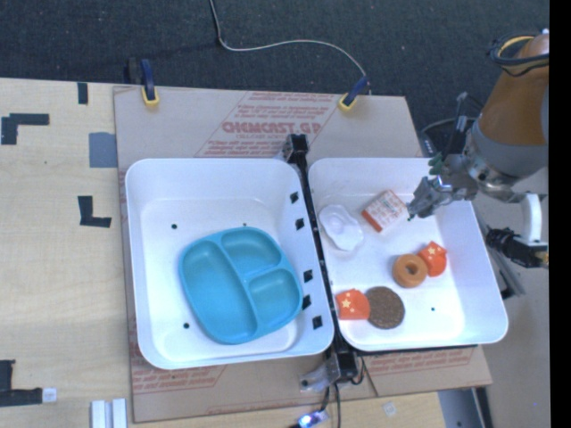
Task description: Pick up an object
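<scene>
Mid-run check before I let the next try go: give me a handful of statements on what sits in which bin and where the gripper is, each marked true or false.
1. The blue tray lies in the left bin. True.
2. The doughnut lies in the left bin. False: it lies in the right bin, beside an orange block.
3. The gripper is over the right bin, close to the small box. True.
4. The gripper is lifting the dark round cookie. False: the cookie lies on the bin floor near the front edge, apart from the gripper.
5. A white crumpled thing lies in the right bin near the divider. True.
</scene>
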`<state>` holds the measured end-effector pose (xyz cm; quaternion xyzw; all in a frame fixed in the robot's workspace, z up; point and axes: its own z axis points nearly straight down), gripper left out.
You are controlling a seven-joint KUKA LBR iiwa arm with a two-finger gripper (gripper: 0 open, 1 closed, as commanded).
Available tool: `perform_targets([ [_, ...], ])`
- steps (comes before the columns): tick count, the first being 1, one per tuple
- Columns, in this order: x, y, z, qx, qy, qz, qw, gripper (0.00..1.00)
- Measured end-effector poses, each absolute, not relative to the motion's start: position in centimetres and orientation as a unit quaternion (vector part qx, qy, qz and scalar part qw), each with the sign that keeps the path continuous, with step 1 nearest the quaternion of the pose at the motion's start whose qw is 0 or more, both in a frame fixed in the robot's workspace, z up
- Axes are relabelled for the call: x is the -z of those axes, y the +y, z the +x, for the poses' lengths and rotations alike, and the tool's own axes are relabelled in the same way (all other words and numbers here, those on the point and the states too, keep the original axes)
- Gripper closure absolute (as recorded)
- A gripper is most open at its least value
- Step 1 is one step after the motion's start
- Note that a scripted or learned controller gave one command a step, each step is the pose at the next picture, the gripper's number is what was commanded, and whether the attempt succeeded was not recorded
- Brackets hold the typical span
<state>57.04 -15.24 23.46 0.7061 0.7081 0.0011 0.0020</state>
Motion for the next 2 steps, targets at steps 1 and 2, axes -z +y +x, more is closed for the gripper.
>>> perform_targets([
  [1, -25.1, -15.2, 57.1, -0.0003, 0.708, 0.707, 0.0, 1.0],
  [2, -25.1, -10.5, 58.5, -0.0004, 0.709, 0.705, -0.001, 1.0],
])
